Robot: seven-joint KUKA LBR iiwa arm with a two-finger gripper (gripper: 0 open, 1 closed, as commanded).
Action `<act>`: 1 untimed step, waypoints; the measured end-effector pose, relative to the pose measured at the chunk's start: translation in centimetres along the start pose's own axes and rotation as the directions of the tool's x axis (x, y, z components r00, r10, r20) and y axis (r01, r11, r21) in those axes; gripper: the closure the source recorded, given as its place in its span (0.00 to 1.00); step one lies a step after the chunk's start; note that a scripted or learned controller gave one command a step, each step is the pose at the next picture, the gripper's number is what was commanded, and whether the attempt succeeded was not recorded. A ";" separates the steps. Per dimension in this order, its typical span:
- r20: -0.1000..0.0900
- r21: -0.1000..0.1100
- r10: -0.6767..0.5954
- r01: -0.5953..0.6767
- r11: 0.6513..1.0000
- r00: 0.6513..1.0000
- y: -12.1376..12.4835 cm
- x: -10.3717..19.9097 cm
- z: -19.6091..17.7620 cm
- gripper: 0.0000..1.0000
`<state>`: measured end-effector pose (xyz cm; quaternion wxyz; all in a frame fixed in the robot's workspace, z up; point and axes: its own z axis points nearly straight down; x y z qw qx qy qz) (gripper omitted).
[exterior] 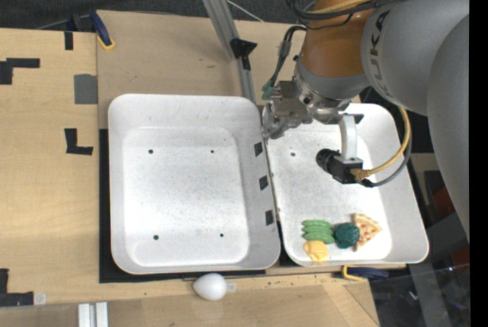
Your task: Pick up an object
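Observation:
Several small toys lie in the near corner of the right bin (381, 165): a green ribbed piece (317, 229), a yellow piece (316, 249), a dark teal ball (347, 235) and a pizza-slice shape (367, 226). My gripper (273, 122) hangs from the grey and orange arm over the right bin's far left corner, close to the wall shared with the left bin (183, 181). It is well away from the toys. I see nothing between its fingers.
A white egg-shaped object (210, 286) rests on the bench in front of the left bin. A slanted metal pole (221, 13) rises behind the bins. A black cylinder (335, 164) on a cable hangs from the arm above the right bin.

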<state>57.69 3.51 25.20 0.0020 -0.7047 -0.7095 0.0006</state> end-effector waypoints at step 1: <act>0.001 0.001 0.000 0.000 1.000 1.000 -2.0 5.1 0.7 1.00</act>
